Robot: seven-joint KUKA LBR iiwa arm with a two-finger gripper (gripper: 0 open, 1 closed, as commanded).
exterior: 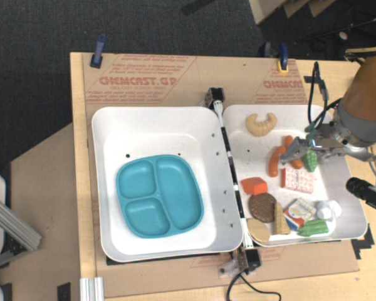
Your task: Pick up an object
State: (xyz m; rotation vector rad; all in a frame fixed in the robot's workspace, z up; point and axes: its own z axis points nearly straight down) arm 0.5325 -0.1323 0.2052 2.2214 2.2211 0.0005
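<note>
Dark grey carpet surrounds a bench [144, 74] topped with brown printed board, which carries two shallow white bins side by side. Taking the right bin [357, 215] as the landmark: the left bin [109, 130] touches its left wall, and inside that bin, toward the near side, lies a teal divided plate [160, 194] with three compartments. The grey arm [363, 115] with its orange band reaches over the right bin's far right corner, and its gripper [297, 153] hangs low over the middle of the bin; whether its fingers are apart or together I cannot tell, since they blur into the items below. Within the right bin, a tan croissant [261, 123] sits at the far end. An orange-red sausage [276, 160] lies mid-bin just left of the gripper, with a small green piece [310, 161] just right of it. A red-and-white patterned packet [298, 180] lies just nearer than the gripper. An orange block [254, 185] sits by the left wall, a brown round patty [262, 207] nearer still, and a green vegetable [313, 228] at the near right corner
</note>
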